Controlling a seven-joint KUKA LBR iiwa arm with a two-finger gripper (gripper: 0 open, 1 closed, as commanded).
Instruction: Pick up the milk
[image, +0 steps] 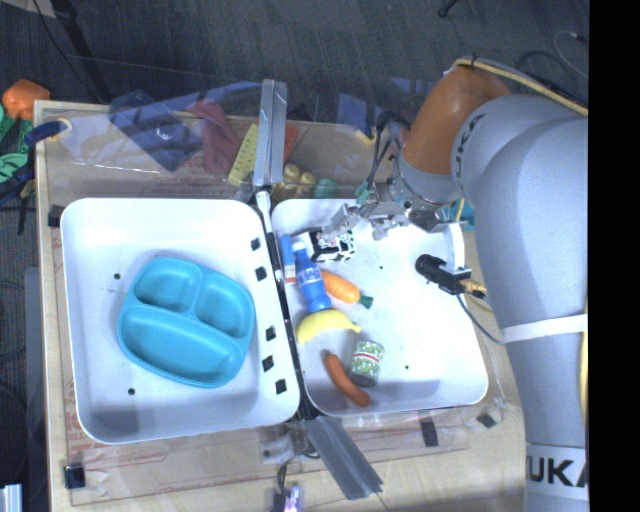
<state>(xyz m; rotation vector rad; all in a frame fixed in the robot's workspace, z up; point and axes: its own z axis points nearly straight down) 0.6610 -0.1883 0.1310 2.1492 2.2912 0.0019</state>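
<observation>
Milk: a small white carton with black cow spots (333, 245) lay near the top left corner of the right white bin (440, 370), close to the wall between the two bins.
Tool: the grey metal tool (368, 218) at the end of the big grey arm with the orange band (470, 130) hung just beside the milk, on its upper right side.
Tool's grip: I could not tell how wide it was, and I saw nothing held in it.
Done: the tool was down in the bin, right by the carton.
Left: the grab and the lift; the milk looked like it was resting on the bin floor.
Neighbours: a blue bottle (308, 280) and an orange carrot (342, 289) lay just below the milk, a yellow banana (328, 323) further down.
Other bin: the left white bin (90, 400) held a blue plastic tray with three parts (187, 320).
</observation>
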